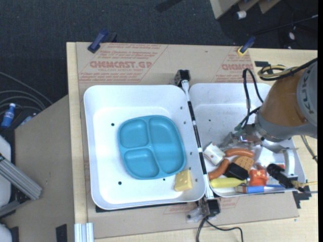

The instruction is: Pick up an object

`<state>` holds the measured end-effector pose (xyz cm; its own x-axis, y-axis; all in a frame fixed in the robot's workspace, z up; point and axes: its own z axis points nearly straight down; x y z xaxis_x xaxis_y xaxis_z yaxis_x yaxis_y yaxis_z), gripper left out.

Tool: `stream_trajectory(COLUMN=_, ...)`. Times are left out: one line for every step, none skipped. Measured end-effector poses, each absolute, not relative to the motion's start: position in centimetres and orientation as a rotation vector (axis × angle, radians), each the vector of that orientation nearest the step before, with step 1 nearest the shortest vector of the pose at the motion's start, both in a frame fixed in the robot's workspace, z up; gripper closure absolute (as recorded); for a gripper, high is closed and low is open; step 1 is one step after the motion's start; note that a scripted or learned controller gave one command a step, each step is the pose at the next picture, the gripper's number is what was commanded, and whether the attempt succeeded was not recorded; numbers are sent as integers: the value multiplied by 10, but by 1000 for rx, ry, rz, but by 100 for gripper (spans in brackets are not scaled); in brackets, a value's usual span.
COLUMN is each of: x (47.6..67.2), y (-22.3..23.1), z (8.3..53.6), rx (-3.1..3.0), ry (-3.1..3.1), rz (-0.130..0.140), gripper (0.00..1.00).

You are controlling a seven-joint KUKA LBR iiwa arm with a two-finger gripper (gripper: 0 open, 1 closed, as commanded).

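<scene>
The task names no single object, so the likely candidates are the small toys heaped in the near part of the right-hand shallow white bin [222,97]. There a white block with an orange end [214,153] lies against the divider, an orange sausage-shaped piece [222,168] runs beside it, a tan waffle-like piece [244,162] sits next to a flat black piece [236,173], a yellow banana-shaped toy [225,183] lies along the near wall, a red-orange lump [258,176] rests just beyond it, and a thin blue-and-orange pen-like stick [260,189] lies by the near rim. That makes about seven pieces, one of each, touching or overlapping; the crowding probably comes from their being dropped loosely.

The gripper [246,137] hangs over the far edge of this heap, under the grey arm with its orange band [282,102]. Whether its jaws are spread or closed, I cannot tell, since the wrist hides them, and nothing is visibly held.

Further out, the left-hand shallow white bin [96,135] holds two things: one turquoise plastic plate with four compartments [150,146], lying flat in the middle, and one pale yellow wedge [183,181] like cheese, just beside the plate's near corner.
</scene>
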<state>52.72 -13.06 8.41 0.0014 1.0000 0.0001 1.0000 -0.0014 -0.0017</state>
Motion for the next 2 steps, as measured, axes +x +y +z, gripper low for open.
stream_trajectory(x=528, y=-130, z=94, rx=-2222, ry=-2221, rz=-1, gripper=100)
stream_trajectory(x=543, y=-151, z=179, rx=-2223, ry=-2223, rz=-1, gripper=100)
